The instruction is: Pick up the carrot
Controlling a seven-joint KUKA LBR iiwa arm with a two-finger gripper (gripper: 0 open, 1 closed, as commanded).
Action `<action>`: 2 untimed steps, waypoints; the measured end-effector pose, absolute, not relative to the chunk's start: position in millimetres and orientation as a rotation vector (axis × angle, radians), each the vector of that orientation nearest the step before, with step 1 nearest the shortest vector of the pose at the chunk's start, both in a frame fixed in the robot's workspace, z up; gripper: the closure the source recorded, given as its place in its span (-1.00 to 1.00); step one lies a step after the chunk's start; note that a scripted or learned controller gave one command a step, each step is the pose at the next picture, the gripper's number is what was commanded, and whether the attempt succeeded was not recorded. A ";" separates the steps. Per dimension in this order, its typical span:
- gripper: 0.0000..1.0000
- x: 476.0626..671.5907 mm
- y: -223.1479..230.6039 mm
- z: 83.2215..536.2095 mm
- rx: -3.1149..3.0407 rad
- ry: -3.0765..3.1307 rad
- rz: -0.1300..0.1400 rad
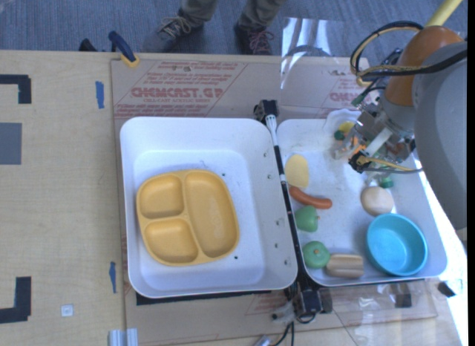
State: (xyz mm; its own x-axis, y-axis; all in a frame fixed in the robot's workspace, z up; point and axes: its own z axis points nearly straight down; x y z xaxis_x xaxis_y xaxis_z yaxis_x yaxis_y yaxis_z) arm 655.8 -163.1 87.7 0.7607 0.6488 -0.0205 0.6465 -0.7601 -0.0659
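The carrot (311,199), a slim orange-red stick, lies flat in the right bin (338,222) near its left wall, just below a pale yellow oval piece (297,170). My gripper (351,146) hangs over the far right part of that bin, up and to the right of the carrot and well apart from it. A small yellow and green item (344,129) sits close beside the gripper. Nothing can be seen held in the gripper.
The right bin also holds two green round pieces (306,219) (316,254), a tan bread roll (345,265), a blue bowl (396,245) and a whitish ball (377,200). A yellow divided plate (187,217) lies in the left bin (148,144). A person's feet stand beyond the bench.
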 end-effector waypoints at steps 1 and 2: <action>-1.00 649.3 -171.6 87.5 -2.960 -0.899 0.037; -1.00 651.0 -201.2 114.6 -2.660 -1.619 -0.017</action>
State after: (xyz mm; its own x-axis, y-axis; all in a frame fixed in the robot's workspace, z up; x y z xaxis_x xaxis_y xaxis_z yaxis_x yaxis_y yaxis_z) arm 651.0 -201.2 114.6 0.4596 0.8878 0.0241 0.8881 -0.4592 -0.0182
